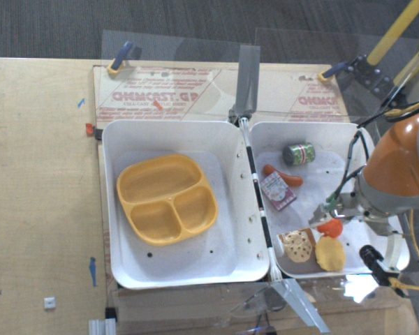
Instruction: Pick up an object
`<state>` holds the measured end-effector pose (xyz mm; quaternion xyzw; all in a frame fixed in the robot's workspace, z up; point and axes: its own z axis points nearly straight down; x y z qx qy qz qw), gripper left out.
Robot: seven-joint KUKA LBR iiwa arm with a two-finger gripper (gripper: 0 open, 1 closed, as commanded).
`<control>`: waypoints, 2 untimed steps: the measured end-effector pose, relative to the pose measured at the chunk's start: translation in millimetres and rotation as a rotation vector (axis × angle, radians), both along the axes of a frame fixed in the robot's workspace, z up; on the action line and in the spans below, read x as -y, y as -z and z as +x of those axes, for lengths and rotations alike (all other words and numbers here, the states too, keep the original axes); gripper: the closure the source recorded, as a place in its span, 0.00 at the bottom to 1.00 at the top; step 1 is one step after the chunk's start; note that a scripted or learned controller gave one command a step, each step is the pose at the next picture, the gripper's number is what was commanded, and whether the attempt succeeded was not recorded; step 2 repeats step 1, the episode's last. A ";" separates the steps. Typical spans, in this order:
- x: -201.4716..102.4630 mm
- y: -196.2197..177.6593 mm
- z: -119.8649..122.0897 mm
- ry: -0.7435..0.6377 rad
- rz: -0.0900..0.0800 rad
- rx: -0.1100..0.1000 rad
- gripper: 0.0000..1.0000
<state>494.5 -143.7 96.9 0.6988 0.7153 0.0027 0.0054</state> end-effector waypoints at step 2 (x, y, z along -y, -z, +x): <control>-58.0 -88.2 -14.7 0.020 0.004 -0.015 1.00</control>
